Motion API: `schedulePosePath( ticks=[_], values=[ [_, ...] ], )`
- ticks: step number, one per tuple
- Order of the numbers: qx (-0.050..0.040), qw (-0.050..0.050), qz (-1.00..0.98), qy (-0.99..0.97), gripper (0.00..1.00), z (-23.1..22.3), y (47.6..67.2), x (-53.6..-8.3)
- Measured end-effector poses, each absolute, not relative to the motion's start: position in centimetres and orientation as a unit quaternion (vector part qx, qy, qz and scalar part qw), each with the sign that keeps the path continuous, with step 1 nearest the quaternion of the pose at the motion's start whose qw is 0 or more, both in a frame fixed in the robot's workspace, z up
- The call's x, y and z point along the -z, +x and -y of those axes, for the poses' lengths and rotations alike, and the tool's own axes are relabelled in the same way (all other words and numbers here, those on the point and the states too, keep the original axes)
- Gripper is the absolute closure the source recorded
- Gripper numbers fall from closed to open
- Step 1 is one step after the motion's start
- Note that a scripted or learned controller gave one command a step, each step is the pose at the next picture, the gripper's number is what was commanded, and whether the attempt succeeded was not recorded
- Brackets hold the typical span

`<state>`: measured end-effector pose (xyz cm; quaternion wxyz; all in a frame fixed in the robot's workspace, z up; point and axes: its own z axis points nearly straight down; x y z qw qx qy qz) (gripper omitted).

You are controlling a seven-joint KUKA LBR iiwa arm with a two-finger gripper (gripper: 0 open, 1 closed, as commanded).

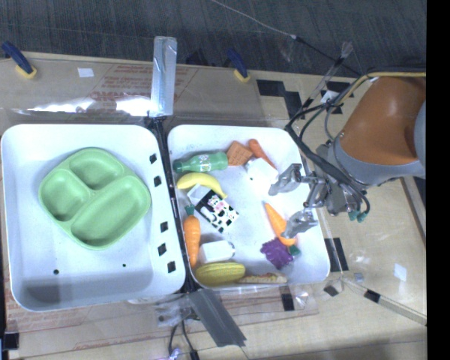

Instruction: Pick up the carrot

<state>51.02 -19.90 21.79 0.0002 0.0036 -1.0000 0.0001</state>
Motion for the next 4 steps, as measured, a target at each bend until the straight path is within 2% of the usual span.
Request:
schedulePosePath(
  ticks=[1, 2, 3, 4],
  values=[
    [0.0017, 0.004, 1.0, -0.018, 0.0, 20.6, 50.9, -12.2],
    [-0.0003, -0.001, 0.998, -0.057, 0.0, 20.9, 51.2, -9.3],
    [-0.0007, -0.002, 0.999, -0.052, 1.0, 20.7, 51.4, -10.4],
    [0.0004, 0.001, 0.975, -0.223, 1.0, 19.4, 47.7, -15.0]
  ],
)
